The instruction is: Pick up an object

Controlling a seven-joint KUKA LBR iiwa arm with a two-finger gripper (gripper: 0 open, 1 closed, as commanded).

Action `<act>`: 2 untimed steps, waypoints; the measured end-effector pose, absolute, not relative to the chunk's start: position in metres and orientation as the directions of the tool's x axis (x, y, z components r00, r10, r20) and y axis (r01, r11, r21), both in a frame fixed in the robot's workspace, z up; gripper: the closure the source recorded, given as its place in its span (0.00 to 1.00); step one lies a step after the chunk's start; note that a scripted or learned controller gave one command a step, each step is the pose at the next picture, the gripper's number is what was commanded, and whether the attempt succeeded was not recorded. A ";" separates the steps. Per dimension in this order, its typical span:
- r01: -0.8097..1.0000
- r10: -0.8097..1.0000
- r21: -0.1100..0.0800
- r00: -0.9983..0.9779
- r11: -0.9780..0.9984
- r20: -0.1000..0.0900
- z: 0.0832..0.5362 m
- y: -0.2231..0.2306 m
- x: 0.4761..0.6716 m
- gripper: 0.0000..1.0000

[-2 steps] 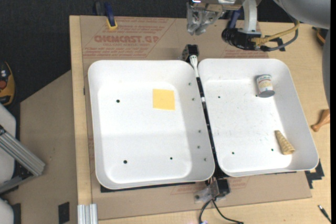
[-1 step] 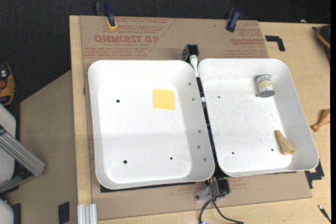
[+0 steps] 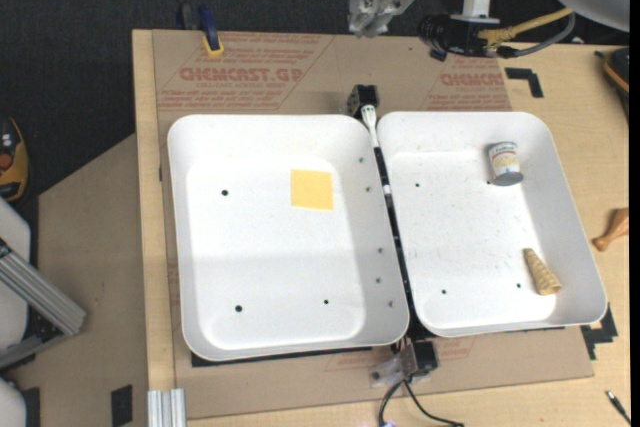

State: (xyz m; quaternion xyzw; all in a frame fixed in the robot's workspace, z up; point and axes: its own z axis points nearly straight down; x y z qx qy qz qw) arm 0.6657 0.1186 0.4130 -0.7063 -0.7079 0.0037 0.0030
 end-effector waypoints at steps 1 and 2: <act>1.000 1.000 -0.005 -0.005 0.005 0.000 0.400 0.157 0.639 1.00; 1.000 1.000 0.020 -0.004 0.004 0.004 0.545 0.175 0.666 1.00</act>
